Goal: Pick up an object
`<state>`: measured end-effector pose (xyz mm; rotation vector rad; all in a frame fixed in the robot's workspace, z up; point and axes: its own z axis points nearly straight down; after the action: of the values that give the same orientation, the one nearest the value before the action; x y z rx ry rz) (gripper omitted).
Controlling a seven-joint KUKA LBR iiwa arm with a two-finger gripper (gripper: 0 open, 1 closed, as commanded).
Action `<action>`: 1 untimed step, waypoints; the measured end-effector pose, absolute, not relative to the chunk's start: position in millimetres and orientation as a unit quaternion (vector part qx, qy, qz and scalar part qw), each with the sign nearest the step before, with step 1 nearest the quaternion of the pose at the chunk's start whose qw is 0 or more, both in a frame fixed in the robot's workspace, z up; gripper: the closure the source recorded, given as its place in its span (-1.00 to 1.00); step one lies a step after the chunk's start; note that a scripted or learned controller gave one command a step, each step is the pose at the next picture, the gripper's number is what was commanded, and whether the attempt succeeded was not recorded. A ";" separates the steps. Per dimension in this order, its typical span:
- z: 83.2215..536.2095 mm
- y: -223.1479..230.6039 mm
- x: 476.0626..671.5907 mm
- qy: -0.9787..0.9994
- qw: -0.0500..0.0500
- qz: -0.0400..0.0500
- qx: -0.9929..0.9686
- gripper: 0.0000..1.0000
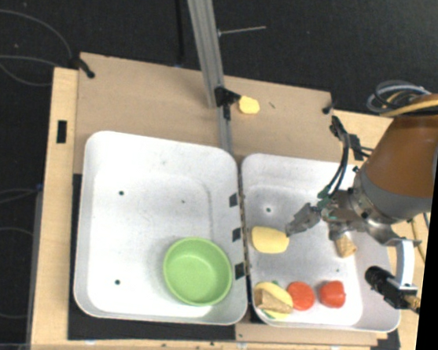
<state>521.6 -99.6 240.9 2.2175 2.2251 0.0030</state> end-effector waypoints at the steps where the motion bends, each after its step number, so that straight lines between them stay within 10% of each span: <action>1: 240.9 -99.7 521.6 0.708 0.000 0.001 0.707 -1.00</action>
<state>521.6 -99.7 240.9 2.2191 2.2227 0.0038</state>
